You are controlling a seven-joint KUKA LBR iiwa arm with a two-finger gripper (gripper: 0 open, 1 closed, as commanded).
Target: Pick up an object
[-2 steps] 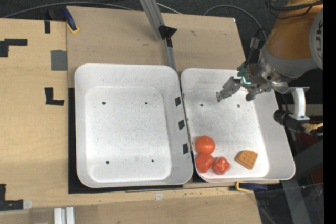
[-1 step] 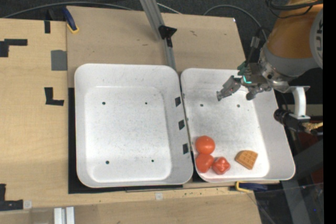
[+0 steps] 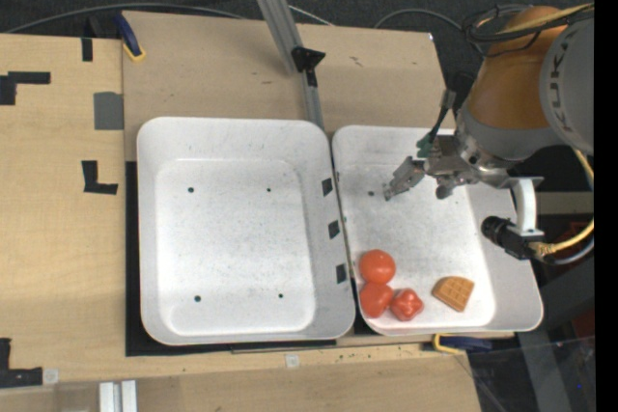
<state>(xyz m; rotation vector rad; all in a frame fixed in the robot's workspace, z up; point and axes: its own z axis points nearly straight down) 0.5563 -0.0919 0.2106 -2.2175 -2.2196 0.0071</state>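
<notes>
objects: three in the right bin (image 3: 406,150), all at its near end. Two red fruits, tomato (image 3: 378,265) and a second red piece (image 3: 375,300), a red pepper-like piece (image 3: 407,305), and a tan waffle (image 3: 454,292).
claw: claw (image 3: 417,178) hangs over the far-middle of the right bin; fingers look slightly apart, nothing between them.
target vs claw: all pieces sit nearer the camera than the claw, well apart from it. Reds are toward the bin's left wall, waffle toward the right.
risk 1: the reds touch each other in a cluster. Closing on one likely shoves its neighbour, or the fingers pinch two and drop both.
risk 2: the cluster is just beside the wall next to the left bin (image 3: 232,227). A finger could land on the rim.
risk 3: round fruit may roll out of a pinch.
safer pick: the waffle stands apart, but it's flat, so the fingers may skid over it.
desk: desk (image 3: 58,207) carries both bins.
</notes>
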